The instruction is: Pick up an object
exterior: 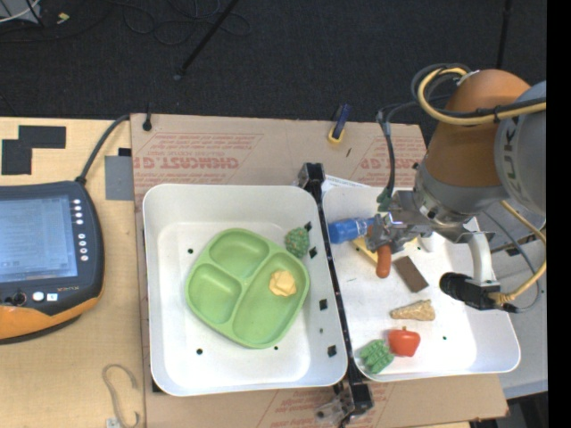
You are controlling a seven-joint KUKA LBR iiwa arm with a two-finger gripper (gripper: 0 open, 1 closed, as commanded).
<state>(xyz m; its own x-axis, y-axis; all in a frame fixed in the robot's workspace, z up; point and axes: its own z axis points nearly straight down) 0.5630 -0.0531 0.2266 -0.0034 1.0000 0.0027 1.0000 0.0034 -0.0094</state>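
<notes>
My gripper [389, 237] is low over the upper left part of the right bin [482, 350]. An orange-red sausage-shaped piece [384, 263] stands directly under it, its top end meeting the gripper; whether it is gripped is unclear. A blue bottle [344, 231] lies just to the gripper's left, and a yellow piece [364, 246] pokes out beside it. A brown block [411, 274] lies to the right of the sausage. Nearer the front are a tan wedge [413, 310], a red pepper [405, 341] and a green toy [376, 357].
The left bin [169, 328] holds a green divided plate [227, 292] with a yellow food piece [283, 283] on it and a broccoli piece [297, 240] at its edge. A black divider [326, 275] separates the bins. A tablet [40, 243] lies at far left.
</notes>
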